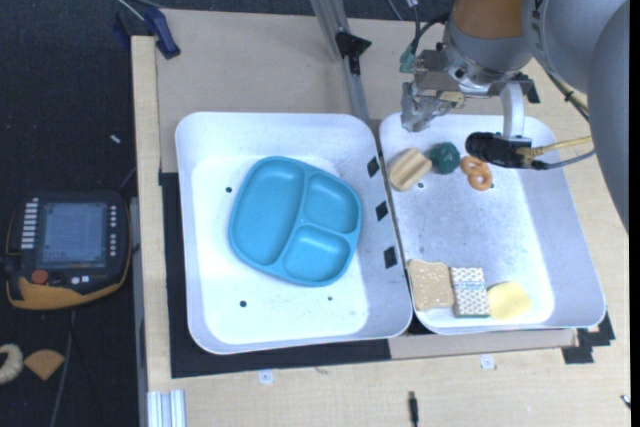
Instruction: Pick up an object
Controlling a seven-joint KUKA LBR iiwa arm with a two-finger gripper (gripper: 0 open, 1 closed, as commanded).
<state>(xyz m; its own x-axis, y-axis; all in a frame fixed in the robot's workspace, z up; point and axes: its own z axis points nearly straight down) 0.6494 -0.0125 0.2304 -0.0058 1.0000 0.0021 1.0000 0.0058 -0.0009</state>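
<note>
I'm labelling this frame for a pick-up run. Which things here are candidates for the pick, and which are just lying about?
Candidates, right bin:
tan block
teal ball
orange pretzel
cracker
sponge
yellow piece
The gripper hangs above them.

Lying about:
blue divided plate
handheld controller

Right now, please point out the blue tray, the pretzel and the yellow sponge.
blue tray (296,233): camera view, on the divider between its compartments.
pretzel (478,174): camera view, on its middle.
yellow sponge (508,300): camera view, on its top face.
</note>
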